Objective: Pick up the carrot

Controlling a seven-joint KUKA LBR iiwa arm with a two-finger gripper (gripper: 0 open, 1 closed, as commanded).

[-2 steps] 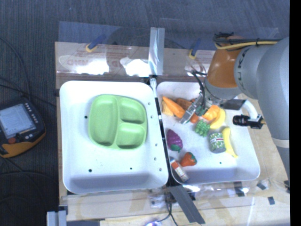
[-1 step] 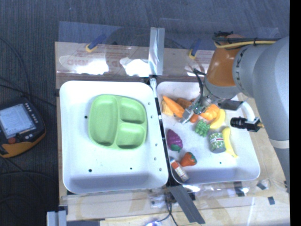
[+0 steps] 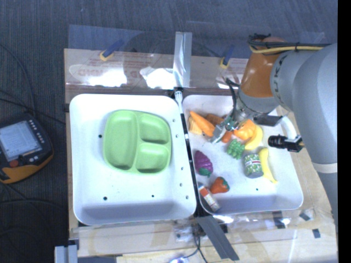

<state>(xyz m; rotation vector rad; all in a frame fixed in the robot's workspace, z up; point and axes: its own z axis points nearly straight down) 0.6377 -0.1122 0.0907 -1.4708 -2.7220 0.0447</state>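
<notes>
Across the middle of the frame we see the brown wooden table [image 3: 82, 64] carrying two shallow white plastic bins side by side. Filling the left one, the left white bin [image 3: 88, 190], lies a light green plastic tray with three compartments [image 3: 137, 141]. From the right edge the big grey robot arm with its orange band [image 3: 296, 75] reaches over the right white bin [image 3: 285, 193], and its claw [image 3: 226, 129] sits low at the upper middle of that bin; we cannot tell how the claw is set, because the tip is lost among the toys.

Just left of the claw, in the bin's upper left corner, lies the orange tapered plastic carrot [image 3: 201, 124], slanting down toward the right, and we cannot say whether the two touch. Right of the claw are an orange rounded toy fruit [image 3: 248, 130], a yellow toy banana [image 3: 267, 166], a small green-labelled can [image 3: 253, 165] and a green knobbly toy vegetable [image 3: 236, 148]. Lower left sit a purple toy eggplant [image 3: 203, 162] and a red-orange toy pepper [image 3: 219, 186].

We judge the carrot to be light, hollow and stiff, with a smooth skin that may slip. Its taper will tend to squeeze it out of a grip near the thin end, so we would close across the thick middle, square to its long axis. The bin wall close behind leaves little room there.
</notes>
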